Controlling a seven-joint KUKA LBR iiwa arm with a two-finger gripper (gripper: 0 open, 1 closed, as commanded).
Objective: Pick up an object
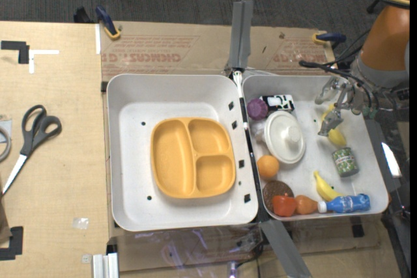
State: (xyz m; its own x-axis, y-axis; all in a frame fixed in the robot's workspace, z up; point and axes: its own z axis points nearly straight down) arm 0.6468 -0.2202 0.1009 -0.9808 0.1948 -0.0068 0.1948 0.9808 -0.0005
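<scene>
Since the fingers [331, 119] hang right over a small yellow thing [337, 136] near the far right of the right bin [376, 152], that looks like the target to me, though I honestly can't tell if they're spread or pressed together, and nothing is visibly pinched between them. Biggest risk as I see it: the yellow thing sits just below the fingertips, close to the green can [345, 161], so a slightly off descent could nudge it sideways or clip the can instead. The white lidded bowl [285, 135] sits to the fingers' left, close enough to bump too. Counting stuff: two white bins, one yellow divided tray [193, 157] in the left bin [124, 153], one banana [324, 186], one blue bottle [346, 204], one orange [268, 166], one purple ball [257, 109], one pair of scissors [29, 137] way off left on the surface [52, 205].
</scene>
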